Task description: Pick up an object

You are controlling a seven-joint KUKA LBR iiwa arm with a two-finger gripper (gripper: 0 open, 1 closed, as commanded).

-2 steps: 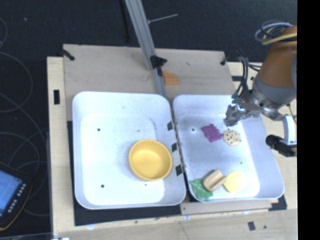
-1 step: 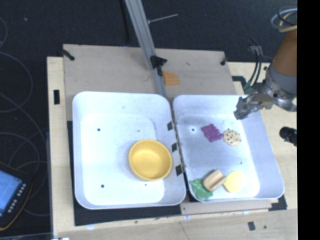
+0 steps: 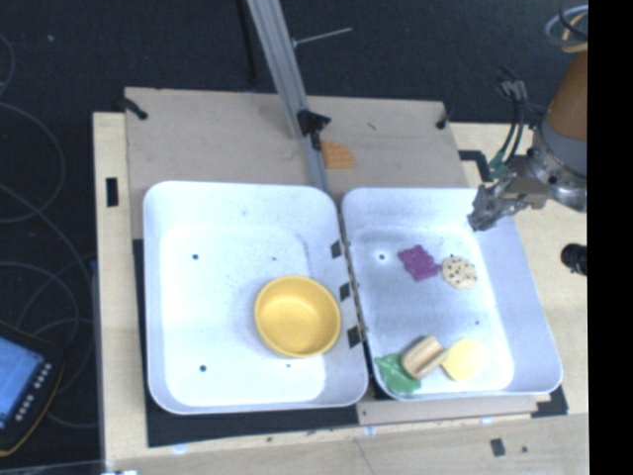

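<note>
Inventory from my remote station, nearest row first.

1. Right bin [image 3: 514,295], near edge: I log three items clustered together. A green piece [image 3: 393,373] sits in the near-left corner; a tan block [image 3: 421,355] lies tilted and touching it; a pale yellow round piece [image 3: 462,360] rests just beside the block on its right.

2. Left bin [image 3: 198,226], near half: one yellow bowl [image 3: 297,316], upright, open side up, toward the bin's right wall and close to the divide between the bins.

3. Right bin, middle: a purple piece [image 3: 418,262] lies flat, and a cookie-like disc [image 3: 458,271], cream with dark specks, sits just to its right. The two are near each other; I cannot tell whether they touch.

4. Right bin, far-right rim: the gripper [image 3: 484,214] hangs here on the grey arm, which enters from the right with its orange band above. It sits over the bin's far corner, apart from the purple piece and the disc. I see nothing between its fingers. How far the jaws stand apart I cannot tell; they read as one dark shape at this angle.

5. Beyond the bins: a small orange patch [image 3: 337,155] on the board, beside a slanted metal rail [image 3: 280,57].
</note>
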